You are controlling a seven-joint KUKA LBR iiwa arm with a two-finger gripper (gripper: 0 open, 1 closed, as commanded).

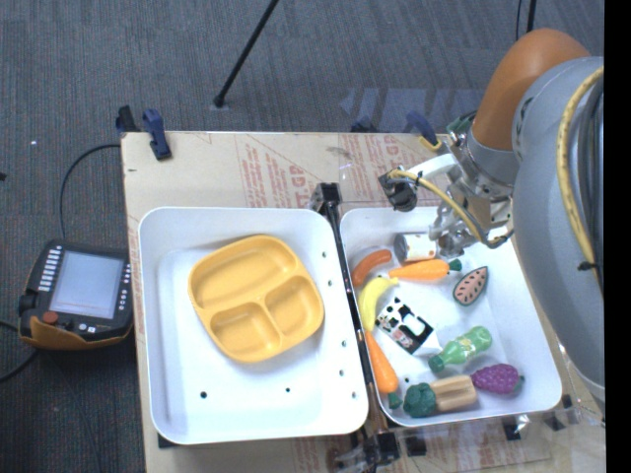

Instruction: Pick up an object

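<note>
The left bin (158, 264) carries a yellow divided plate (256, 297), well apart from the fingers and no part of this pick. The toys lie in the right bin (537, 343): a sausage (372, 262) and a banana (372, 299) to the left of the fingers and below them, a cow-patterned carton (406, 325), a second carrot (383, 361) and a broccoli (420, 399) far below.

The gripper (449, 233) hangs at the top of that bin; whether its tips are spread or closed cannot be made out, as the wrist hardware hides them.

Just beneath the fingers lies the likeliest object, a carrot (427, 270), set almost crosswise, orange with a green stub at its right end (smooth and tapered, so probably prone to slip). A good pick would, I judge, drop straight down over its thick middle, jaws across the short width, clear of the grey can (412, 246) just beside its left end.

Right of the fingers sits a watermelon slice (470, 285); lower down lie a green bottle (460, 349) and purple grapes (497, 377).
</note>
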